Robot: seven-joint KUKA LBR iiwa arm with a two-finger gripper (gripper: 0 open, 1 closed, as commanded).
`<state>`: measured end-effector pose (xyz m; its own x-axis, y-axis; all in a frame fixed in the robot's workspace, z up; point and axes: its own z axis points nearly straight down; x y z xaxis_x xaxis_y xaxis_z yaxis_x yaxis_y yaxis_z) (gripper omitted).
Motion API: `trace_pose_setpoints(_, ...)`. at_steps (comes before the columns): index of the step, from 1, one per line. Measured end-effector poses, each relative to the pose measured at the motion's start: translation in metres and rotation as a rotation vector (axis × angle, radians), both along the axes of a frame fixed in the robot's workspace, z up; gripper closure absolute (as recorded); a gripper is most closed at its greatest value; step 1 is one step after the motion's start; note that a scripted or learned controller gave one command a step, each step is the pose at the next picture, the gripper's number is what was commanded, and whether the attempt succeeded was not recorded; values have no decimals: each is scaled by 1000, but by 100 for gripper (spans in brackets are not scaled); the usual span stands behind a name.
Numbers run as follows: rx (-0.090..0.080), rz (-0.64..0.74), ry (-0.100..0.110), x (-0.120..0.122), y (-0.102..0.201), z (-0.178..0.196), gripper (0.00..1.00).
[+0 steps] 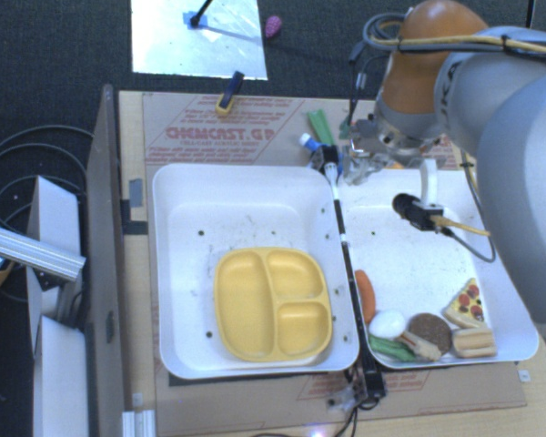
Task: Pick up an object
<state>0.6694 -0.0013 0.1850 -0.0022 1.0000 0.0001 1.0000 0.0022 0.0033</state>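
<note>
toy food (425, 331) heaped, right bin (500, 280), yellow tray (273, 303)

We see the left bin (177, 244) mostly taken by the yellow divided tray (273, 304), which lies toward its near right part; a free strip of white floor stays along the far side and the left side. In the right bin (500, 285) the toy food (425, 328) is crowded along the near edge, so the middle floor is open. The far part of this bin is blocked by the arm (491, 89) and the black camera piece (414, 211) with its yellow cable. The rim between the bins (344, 244) stands as a low wall. On the table (255, 130) behind the bins lie small tools (228, 94).
</note>
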Motion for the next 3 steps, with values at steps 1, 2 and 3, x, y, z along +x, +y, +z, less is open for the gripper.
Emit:
trace_pose_setpoints(1,-2,-3,0,-1,-42,0,100)
trace_pose_setpoints(2,-1,-1,0,0,-42,0,100)
trace_pose_setpoints(3,1,-2,9,-85,-31,-1,100)
